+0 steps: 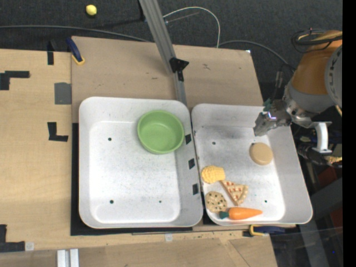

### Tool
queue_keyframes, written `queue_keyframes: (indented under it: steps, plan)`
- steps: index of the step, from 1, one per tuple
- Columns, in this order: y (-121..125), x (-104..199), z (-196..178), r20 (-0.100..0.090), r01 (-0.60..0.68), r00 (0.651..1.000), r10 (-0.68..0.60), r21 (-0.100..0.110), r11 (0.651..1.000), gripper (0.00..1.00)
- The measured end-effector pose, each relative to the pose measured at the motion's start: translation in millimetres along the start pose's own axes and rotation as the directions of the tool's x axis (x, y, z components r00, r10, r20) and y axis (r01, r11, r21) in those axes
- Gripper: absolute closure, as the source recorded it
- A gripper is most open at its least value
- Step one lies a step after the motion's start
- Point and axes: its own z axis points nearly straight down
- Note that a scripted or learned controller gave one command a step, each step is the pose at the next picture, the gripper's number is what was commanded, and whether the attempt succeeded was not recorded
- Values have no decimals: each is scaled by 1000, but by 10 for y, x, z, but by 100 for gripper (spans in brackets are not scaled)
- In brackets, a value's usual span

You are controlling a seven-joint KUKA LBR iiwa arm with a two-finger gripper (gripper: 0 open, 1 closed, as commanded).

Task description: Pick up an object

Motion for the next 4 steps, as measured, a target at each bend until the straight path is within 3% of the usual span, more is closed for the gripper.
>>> queue_keyframes:
  steps: [2,4]
  plan:
    - [87,71,-879,-1,1,1000,-1,0,1000,100]
    - [-123,1136,-940,-4,6,1000,-6,5,1000,100]
